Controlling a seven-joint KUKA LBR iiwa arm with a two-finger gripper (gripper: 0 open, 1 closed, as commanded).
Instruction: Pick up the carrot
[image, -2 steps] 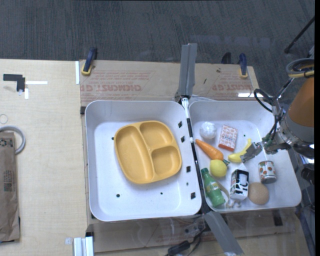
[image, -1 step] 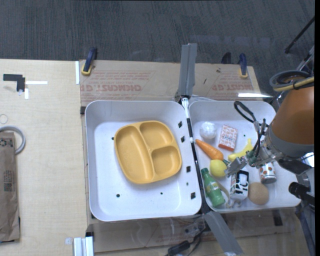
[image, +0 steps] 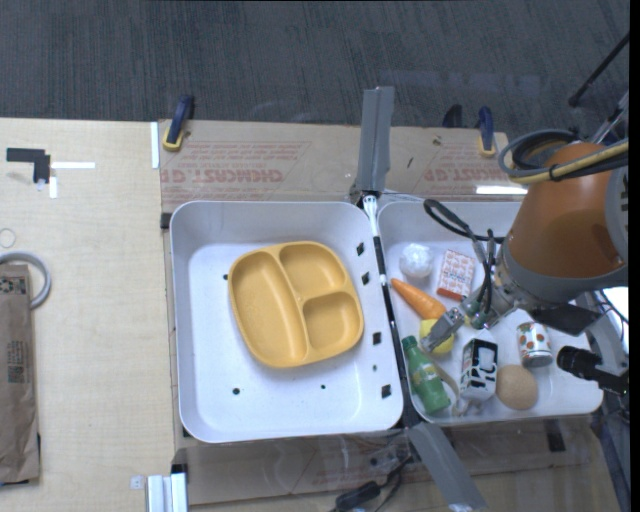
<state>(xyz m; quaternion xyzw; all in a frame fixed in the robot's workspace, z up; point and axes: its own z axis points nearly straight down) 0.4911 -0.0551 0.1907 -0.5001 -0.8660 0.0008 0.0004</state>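
Nearest the counter's front edge, the right bin (image: 590, 405) holds a green bottle (image: 425, 375), a black-and-white carton (image: 481, 366) and a tan, potato-like lump (image: 518, 387) — all crowded along its near wall. A small red-and-white can (image: 534, 343) stands just behind the lump. The jaws (image: 447, 331) hang low over a small yellow item (image: 432, 330) just behind the bottle; whether they are released or clenched cannot be told, since the metal tips blur into the clutter. The carrot (image: 416, 297) lies just beyond them, near the divider between the bins, slanting from the divider toward the yellow item, nothing gripping it. Farther back sit a white ball-like thing (image: 417, 261) and a red-patterned packet (image: 455, 272), partly crossed by black cable. The arm's orange band (image: 560, 225) hides the bin's right far corner. In the left bin (image: 200, 400), a yellow divided plate (image: 296, 302) lies centred.
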